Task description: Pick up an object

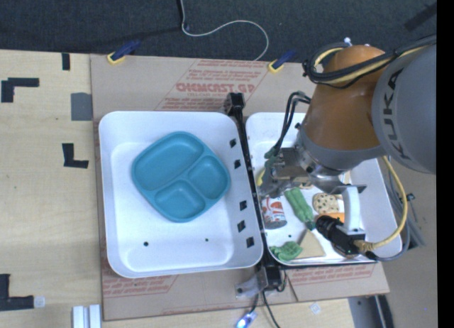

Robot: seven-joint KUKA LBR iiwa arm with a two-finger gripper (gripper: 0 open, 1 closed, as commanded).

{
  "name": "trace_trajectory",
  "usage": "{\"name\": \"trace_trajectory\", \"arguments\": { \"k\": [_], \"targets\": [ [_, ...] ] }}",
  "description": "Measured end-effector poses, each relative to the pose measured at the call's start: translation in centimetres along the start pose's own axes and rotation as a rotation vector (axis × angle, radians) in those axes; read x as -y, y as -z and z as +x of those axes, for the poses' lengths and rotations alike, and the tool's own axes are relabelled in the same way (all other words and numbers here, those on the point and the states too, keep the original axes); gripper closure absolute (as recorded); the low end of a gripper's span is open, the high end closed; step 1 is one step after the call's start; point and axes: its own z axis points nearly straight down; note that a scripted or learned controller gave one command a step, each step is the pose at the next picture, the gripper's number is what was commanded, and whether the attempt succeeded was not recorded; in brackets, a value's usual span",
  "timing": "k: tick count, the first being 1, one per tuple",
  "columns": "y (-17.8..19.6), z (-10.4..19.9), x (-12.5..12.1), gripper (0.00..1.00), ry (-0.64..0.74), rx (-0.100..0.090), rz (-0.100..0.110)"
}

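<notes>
Partly, arm [355, 106] hiding right bin [273, 128] contents

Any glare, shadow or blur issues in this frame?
Camera view: even light, no hard glare on the left bin; blue tray sharp; the arm shades the right bin, and the small items under the end effector look soft and cluttered.
</notes>
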Motion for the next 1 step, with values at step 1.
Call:
{"name": "trace_trajectory", "arguments": {
  "k": [1],
  "targets": [
    [13.12, 4.91, -0.13, 1.0, 0.0, -0.001, -0.021]
  ]
}}
